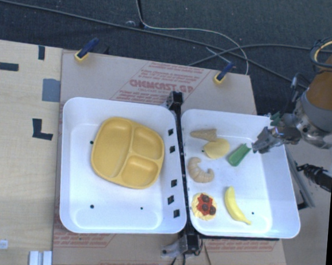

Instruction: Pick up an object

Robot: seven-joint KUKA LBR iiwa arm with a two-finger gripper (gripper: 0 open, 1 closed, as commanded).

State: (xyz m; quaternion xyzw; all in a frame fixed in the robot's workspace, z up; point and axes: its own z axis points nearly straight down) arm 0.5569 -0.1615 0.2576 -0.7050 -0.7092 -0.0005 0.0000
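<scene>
While the grey arm (321,111) with its orange band reaches in at the upper right of the frame, the bench (15,144) spreads across the left and centre, carrying a brown cardboard sheet (158,85) held by 2 yellow-and-blue clamps (86,49) at its upper edge. On the sheet sit 2 shallow white bins side by side. The left bin (75,208), at the centre of the frame, holds a yellow divided plate (127,152) with 3 compartments, lying flat in the bin's upper half. The right bin (276,196), at centre right, holds 6 small food toys. A yellow banana (236,205) lies in its lower part, with a small round pizza-like piece (204,206) topped in red just to its left. Above these, a tan croissant-shaped piece (200,170) lies near the bin's left wall. Higher up, a tan bread-like piece (204,134) touches or nearly touches a yellow lemon-like piece (216,148). A green cylinder (238,154) lies tilted just right of the lemon piece. The hand (262,142) hangs over the upper right part of the right bin, its tip just beside the green cylinder's upper end; whether it is parted or closed I cannot tell, and no grip on any toy is visible. Black cables (181,29) cross the dark floor at the top.
</scene>
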